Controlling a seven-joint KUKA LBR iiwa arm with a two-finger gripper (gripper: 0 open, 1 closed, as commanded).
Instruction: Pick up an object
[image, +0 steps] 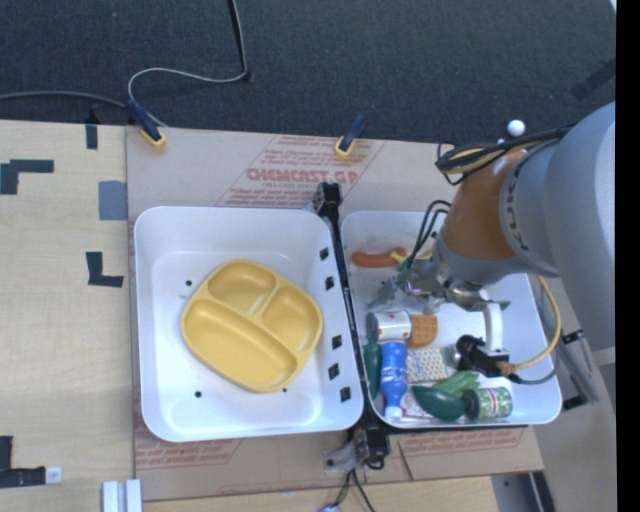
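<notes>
1. The gripper (400, 292) was lowered into the right bin (535, 405), above a silver can (391, 326); its opening could not be determined
2. A blue bottle (393, 375) lay just near of the can
3. The left bin (160, 330) held a yellow divided plate (251, 324)

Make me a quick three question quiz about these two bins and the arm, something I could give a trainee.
1. True or false: the yellow divided plate lies in the right bin.
2. Which bin is the arm reaching over?
A. left bin
B. right bin
C. neither
3. Fill in: the blue bottle lies in the ____ bin, near the wall between the two bins.

Key
1. False; it lies in the left bin.
2. B.
3. right.
</notes>
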